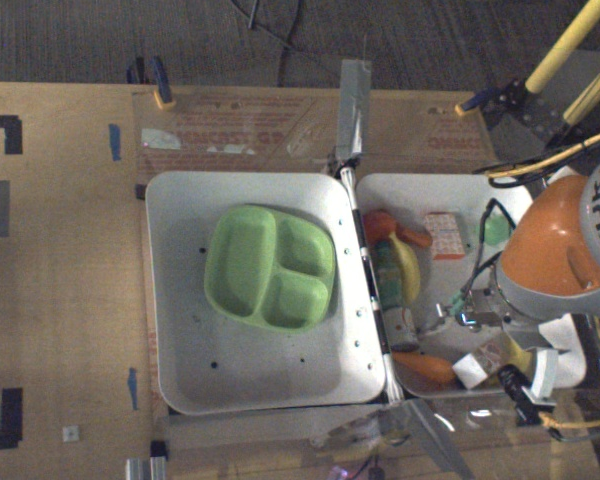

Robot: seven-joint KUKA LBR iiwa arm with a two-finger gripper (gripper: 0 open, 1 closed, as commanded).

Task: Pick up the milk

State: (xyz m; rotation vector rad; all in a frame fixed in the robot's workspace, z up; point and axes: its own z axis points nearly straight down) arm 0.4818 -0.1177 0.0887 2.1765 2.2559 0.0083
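A small white carton with a tan side, the milk (472,369), lies at the front of the right bin (450,200) beside an orange carrot (425,368). My gripper (457,317) hangs low over the middle of that bin, under the arm's orange band (550,248). It is a little behind and to the left of the milk, apart from it. Nothing shows between its tips, and the wrist hides part of it.
The right bin also holds a banana (408,268), a green bottle (387,268), a red piece (378,225), a pink-and-white box (444,235) and a green item (495,230). In the left bin (180,298) lies a green divided plate (271,267).
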